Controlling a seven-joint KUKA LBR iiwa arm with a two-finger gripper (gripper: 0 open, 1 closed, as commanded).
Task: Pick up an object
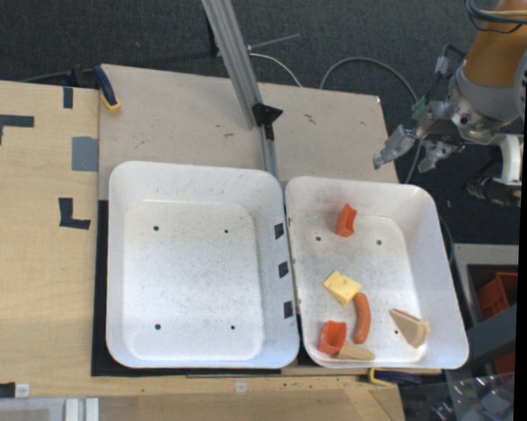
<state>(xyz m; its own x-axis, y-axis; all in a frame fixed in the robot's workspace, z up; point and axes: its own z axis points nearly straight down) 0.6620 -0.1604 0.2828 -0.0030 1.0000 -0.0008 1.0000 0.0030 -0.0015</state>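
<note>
The right bin (437,239) holds several small food-like pieces. An orange-red block (346,220) lies near its back. A yellow wedge (341,287) sits in the middle, with an orange sausage (362,317) just right of it. At the front lie a red block (332,336), a tan flat piece (356,351) and a tan wedge (409,327). My gripper (417,152) hangs above and behind the right bin's back right corner, well apart from every piece. Its fingers are spread, nothing between them.
The left bin (123,243) stands beside the right one. A slanted metal rail (239,60) runs down to the gap between the bins. Cables (357,74) lie on the board behind the right bin. A yellow-handled clamp (107,89) sits at the back left.
</note>
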